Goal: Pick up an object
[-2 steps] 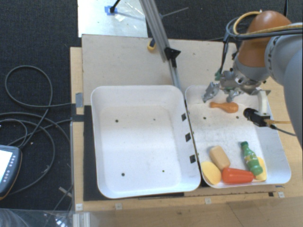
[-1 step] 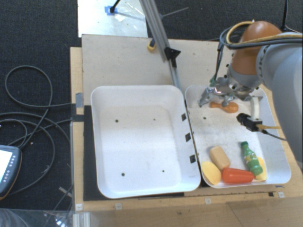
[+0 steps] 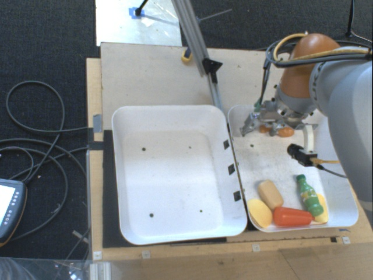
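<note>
My gripper [image 3: 263, 120] hangs low over the far end of the right bin [image 3: 349, 213], at the end of the grey arm with its orange band [image 3: 303, 69]. A small orange object [image 3: 284, 132] peeks out just beneath the gripper body; whether it is gripped is hidden. At the near end of the right bin lie a tan block [image 3: 270, 193], a yellow piece [image 3: 260, 213], a red-orange vegetable [image 3: 291, 217] and a green bottle [image 3: 308, 196] resting on another yellow item [image 3: 322, 210].
The left bin [image 3: 125, 156] sits beside the right one, sharing a ridge with black clips [image 3: 231, 169]. A slanted metal pole [image 3: 195, 34] crosses behind the bins. Cables and a tablet [image 3: 9, 206] lie on the floor at left.
</note>
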Motion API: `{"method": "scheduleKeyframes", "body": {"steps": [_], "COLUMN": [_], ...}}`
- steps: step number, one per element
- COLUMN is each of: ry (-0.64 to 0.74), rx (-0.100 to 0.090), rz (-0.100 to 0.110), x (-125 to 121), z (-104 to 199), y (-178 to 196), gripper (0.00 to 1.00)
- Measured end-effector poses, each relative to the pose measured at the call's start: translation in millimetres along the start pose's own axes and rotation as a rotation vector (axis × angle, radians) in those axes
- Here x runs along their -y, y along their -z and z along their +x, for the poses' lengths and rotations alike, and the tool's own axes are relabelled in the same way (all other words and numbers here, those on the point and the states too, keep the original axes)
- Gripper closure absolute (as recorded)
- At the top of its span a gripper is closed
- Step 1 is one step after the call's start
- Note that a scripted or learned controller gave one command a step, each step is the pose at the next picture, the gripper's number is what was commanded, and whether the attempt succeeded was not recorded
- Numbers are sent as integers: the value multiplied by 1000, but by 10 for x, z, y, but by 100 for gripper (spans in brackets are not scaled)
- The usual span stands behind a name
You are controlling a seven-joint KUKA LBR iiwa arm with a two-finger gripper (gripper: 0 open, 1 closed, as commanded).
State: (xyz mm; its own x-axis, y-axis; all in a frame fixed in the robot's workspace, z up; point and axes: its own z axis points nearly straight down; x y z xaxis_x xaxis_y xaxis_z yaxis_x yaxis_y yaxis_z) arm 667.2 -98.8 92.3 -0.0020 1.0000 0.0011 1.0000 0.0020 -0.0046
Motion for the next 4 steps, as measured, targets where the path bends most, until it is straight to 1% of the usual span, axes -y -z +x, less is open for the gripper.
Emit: {"method": "scheduleKeyframes", "body": {"steps": [1, 2, 3, 4], "ry": [0, 2, 4, 7], "rx": [0, 3, 3, 0], "rz": [-3, -14, -14, -5], "x": [-7, -108, -127, 12], "z": [-1, -27, -29, 388], "y": [116, 733, 1288, 1266], "gripper": [100, 100, 100, 100]}}
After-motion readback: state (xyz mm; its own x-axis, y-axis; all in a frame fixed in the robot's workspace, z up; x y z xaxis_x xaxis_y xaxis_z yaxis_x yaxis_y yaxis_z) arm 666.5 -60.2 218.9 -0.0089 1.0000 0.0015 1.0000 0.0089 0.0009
